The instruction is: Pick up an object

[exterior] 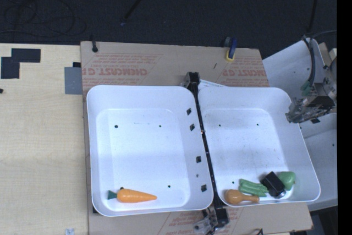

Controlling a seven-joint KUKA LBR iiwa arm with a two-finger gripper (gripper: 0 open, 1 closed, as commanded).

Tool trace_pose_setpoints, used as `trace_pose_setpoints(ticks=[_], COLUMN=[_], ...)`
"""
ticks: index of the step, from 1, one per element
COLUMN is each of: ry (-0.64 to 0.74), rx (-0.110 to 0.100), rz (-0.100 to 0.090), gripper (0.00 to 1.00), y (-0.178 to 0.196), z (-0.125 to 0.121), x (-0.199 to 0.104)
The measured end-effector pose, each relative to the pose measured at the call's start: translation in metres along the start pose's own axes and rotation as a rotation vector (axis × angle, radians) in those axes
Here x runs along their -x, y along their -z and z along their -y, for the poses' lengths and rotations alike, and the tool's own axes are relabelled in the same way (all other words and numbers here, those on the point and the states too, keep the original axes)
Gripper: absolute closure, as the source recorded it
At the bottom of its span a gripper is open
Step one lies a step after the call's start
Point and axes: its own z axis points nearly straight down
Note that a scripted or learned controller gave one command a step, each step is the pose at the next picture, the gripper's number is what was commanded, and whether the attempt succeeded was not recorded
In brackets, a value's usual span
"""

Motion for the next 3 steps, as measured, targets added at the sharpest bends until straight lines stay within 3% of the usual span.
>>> trace_pose_setpoints(ticks=[1, 2, 3], ry=[-0.003, -0.004, -0.001], rx=[0.001, 0.003, -0.01], rz=[0.001, 0.002, -0.004], gripper=[1.0, 1.0, 1.0], y=[0.024, 0.079, -0.034], z=[0.015, 0.061, 0.021], x=[0.02, 0.034, 0.031])
